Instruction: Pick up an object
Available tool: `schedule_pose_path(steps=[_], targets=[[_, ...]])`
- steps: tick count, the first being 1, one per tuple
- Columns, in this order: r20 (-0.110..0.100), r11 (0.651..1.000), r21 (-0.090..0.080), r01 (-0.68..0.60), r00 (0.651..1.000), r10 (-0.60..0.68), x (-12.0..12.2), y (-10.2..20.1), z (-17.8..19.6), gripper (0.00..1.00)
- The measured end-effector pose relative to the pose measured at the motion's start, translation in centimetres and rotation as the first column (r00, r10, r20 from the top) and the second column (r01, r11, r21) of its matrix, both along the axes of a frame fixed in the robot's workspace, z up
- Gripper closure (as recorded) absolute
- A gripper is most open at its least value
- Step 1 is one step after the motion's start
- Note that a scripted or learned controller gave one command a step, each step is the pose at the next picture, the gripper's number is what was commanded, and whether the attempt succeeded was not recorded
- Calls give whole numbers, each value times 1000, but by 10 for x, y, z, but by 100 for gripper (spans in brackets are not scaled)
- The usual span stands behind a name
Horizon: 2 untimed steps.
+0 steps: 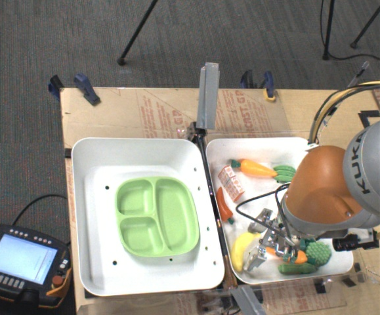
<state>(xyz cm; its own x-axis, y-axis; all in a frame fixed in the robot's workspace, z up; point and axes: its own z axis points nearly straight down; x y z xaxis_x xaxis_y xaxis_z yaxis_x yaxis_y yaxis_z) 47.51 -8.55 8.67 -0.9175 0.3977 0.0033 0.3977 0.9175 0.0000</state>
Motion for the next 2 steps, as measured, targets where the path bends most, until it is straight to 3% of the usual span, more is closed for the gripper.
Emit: schedule_pose_path(steps=[1,2], targets=[[4,981,-1,194,981,-194,109,-4,1,0],[3,997,-1,79,997,-79,161,0,1,0]])
